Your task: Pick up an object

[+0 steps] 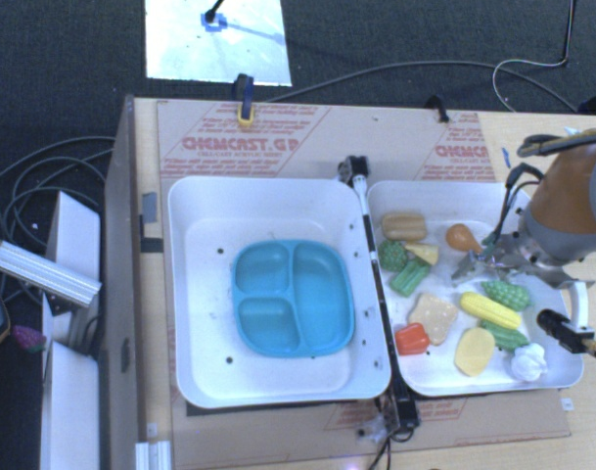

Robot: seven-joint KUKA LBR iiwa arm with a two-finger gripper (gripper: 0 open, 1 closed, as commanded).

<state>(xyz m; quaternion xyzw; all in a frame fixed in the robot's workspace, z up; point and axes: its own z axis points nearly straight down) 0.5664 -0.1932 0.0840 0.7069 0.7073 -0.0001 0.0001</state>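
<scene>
The right bin (395,199) holds several toy foods: a tan bread roll (403,226), an orange fruit (461,236), broccoli (391,256), a cheese wedge (424,254), toast (433,315), a red pepper (411,339), yellow corn (489,309), a yellow lemon shape (475,351) and white garlic (528,361). My gripper (474,262) reaches in from the right and hangs low over the bin's middle, just right of and below the orange fruit and above the corn. Nothing shows in its grasp.
The left bin (195,223) holds a blue divided plate (292,297). A black clamp strip (371,262) runs between the bins. A green bumpy piece (506,293) lies under the wrist. Cables and a metal rail (43,270) lie left of the bench.
</scene>
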